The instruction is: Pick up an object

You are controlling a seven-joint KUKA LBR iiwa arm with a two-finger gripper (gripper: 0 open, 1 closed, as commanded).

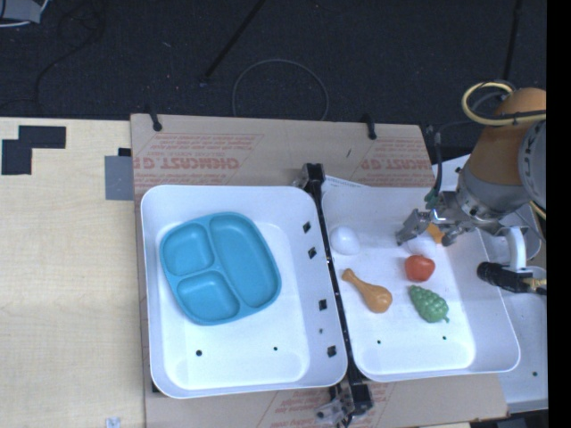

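Nearest, at 5 o'clock in the right bin (482,350): a green bunch of toy grapes (429,304), lying flat on the white floor. Just beside it at 9 o'clock: a tan toy chicken drumstick (367,290), thin end pointing to 10 o'clock. Just past the grapes at 12 o'clock: a red toy tomato (419,267), apart from both. Farther back at 10 o'clock in that bin: a small white egg (344,238), near the wall between the bins. In the left bin (169,355): a blue plate with three parts (219,266), sitting by itself. Farthest in the right bin, at 1 o'clock: the gripper (432,229), low over the floor, spread a little around something small and orange (434,233). Held or not, cannot tell. Behind it, at 3 o'clock: the grey arm with the orange band (500,154).
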